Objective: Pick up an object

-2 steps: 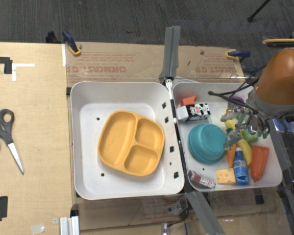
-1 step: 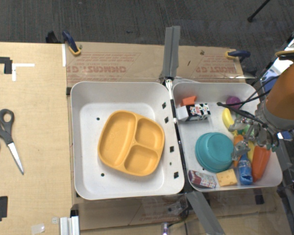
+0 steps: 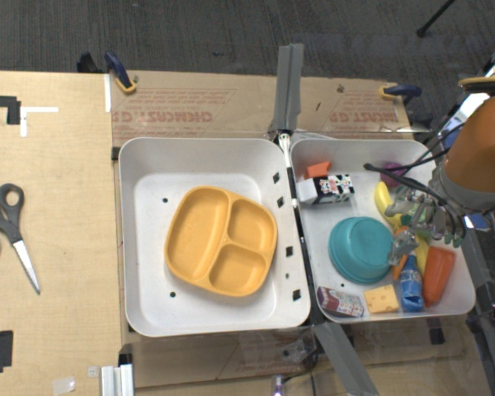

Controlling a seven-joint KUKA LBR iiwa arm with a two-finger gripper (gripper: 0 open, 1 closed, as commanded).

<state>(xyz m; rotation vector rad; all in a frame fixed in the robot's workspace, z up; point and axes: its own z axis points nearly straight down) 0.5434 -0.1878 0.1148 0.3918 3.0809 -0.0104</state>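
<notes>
Gripper [image 3: 403, 239] low in right bin [image 3: 356, 148], among blue bottle [image 3: 410, 291], carrot [image 3: 438, 275] and teal bowl [image 3: 361, 248]. Grasp state: cannot tell. Yellow divided plate [image 3: 220, 241] in left bin [image 3: 140, 246]

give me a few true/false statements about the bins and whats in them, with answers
1. The orange divided plate lies in the left bin. True.
2. The teal bowl sits on the divided plate. False: it is in the right bin.
3. The scissors lie inside the left bin. False: they lie on the bench, left of both bins.
4. The gripper is over the right bin. True.
5. The yellow cheese wedge lies near the right bin's front edge. True.
</notes>
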